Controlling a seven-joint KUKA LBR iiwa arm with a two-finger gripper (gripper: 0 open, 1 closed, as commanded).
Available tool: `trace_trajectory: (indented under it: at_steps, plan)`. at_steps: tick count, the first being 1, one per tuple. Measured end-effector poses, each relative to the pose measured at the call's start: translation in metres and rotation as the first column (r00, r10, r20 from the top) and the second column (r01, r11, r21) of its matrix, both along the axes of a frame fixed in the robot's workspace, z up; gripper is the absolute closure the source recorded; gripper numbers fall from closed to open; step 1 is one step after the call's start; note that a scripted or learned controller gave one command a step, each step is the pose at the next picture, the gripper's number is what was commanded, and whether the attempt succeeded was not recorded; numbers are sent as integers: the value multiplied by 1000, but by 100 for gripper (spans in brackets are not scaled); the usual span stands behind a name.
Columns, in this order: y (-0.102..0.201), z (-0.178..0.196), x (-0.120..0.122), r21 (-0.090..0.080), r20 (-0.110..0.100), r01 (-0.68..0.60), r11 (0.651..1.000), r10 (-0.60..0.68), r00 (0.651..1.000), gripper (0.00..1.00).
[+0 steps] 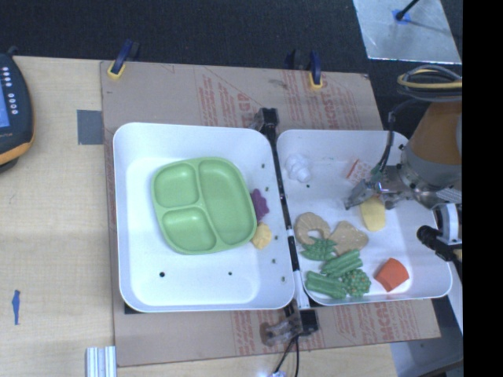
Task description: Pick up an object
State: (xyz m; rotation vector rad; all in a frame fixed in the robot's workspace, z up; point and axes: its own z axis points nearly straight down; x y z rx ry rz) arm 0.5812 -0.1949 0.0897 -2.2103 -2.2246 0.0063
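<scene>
**Gripper over right bin, low above yellow piece**

While the arm (436, 144) reaches in from 3 o'clock, the gripper (371, 194) sits over the right bin (330, 141), at the bin's upper right; whether its fingers are wide, narrow or clamped on anything I cannot tell, the tips blur into dark metal.

Yellow piece (374, 216) lies directly at 6 o'clock of the gripper, just beside or touching the tips; contact unclear.

Rest of right bin: orange-red block (391, 274) near the 5 o'clock corner; green beans and peas (338, 273) piled at 6 o'clock of bin centre; tan pretzel-like piece (313, 226) and tan flat piece (349, 235) just above the greens, touching them; small white lump (298, 168) at 10 o'clock, well apart from the gripper.

Left bin (134, 273): green divided plate (203, 204) lies flat, slightly rotated, near centre; purple item (259, 203) touching the plate's 3 o'clock rim; small yellow item (262, 236) at the plate's 4 o'clock corner.

Both bins sit on a brown cardboard sheet (196, 93); blue clamps (315, 71) at its 12 o'clock edge; a dark handheld pendant (12, 108) at 9 o'clock on the bench.
</scene>
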Motion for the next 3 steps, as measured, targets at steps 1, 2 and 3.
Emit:
trace_trajectory:
  at_steps: [1, 2, 3]
  plan:
    - [-2, 13, 1, -2, 2, 0, 1000, 0, 1000, 100]
    - [67, 2, 34, -1, 7, -6, 1000, 6, 1000, 100]
    - [174, 109, 32, 4, 15, -9, 1000, 9, 1000, 100]
